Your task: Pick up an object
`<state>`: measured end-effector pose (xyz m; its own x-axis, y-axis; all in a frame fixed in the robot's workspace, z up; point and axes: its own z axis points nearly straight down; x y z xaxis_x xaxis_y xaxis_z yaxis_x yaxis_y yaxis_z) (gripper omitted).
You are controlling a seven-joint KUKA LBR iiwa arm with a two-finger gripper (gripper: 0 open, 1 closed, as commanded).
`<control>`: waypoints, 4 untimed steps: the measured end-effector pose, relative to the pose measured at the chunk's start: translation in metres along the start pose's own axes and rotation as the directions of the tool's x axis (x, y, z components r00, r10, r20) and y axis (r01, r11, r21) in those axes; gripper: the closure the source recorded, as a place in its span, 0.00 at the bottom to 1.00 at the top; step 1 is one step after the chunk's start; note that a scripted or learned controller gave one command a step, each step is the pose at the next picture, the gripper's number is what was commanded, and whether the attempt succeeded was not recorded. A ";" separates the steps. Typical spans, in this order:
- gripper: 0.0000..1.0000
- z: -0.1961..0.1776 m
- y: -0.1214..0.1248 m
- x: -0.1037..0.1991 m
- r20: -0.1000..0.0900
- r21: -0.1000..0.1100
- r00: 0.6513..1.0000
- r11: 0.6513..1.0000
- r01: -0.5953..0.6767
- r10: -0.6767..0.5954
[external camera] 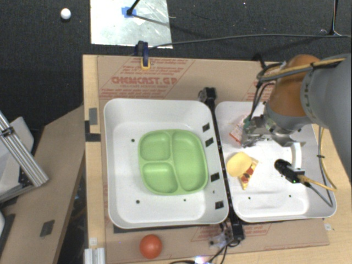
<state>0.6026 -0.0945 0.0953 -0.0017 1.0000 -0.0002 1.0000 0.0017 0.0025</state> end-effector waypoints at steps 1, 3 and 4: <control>1.00 -0.058 0.012 0.001 0.001 -0.006 1.000 1.000 0.002 -0.002; 1.00 -0.173 0.019 0.004 0.001 -0.004 1.000 1.000 0.003 -0.003; 1.00 -0.174 0.000 0.051 -0.002 0.001 1.000 1.000 0.007 -0.007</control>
<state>0.6022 -0.0436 0.2689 -0.0085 1.0000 0.0014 1.0000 0.0085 0.0014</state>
